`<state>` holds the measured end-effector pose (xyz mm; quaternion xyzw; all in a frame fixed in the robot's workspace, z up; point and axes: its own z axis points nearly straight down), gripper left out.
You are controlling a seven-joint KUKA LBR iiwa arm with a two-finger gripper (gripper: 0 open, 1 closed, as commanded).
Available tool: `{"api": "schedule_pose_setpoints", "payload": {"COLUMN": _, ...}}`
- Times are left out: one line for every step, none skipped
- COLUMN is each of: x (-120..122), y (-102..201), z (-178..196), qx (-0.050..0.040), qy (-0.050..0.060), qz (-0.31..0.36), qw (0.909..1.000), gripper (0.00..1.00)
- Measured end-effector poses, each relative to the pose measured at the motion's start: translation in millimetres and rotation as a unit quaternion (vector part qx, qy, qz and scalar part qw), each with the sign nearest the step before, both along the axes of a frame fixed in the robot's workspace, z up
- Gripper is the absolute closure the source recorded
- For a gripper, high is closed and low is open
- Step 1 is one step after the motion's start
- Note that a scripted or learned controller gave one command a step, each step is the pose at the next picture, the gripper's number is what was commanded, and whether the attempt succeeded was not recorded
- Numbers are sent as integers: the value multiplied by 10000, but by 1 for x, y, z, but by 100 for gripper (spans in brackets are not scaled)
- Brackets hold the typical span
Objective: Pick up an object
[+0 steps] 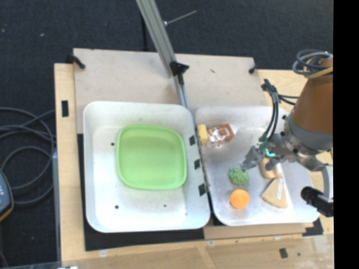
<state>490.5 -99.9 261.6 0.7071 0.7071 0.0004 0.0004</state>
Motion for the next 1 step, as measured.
{"api": "schedule_pose_setpoints", "payload": {"x": 0, "y": 0, "z": 0, "qx": 0, "qy": 1, "qz": 0, "qw": 10000, "gripper": 0}}
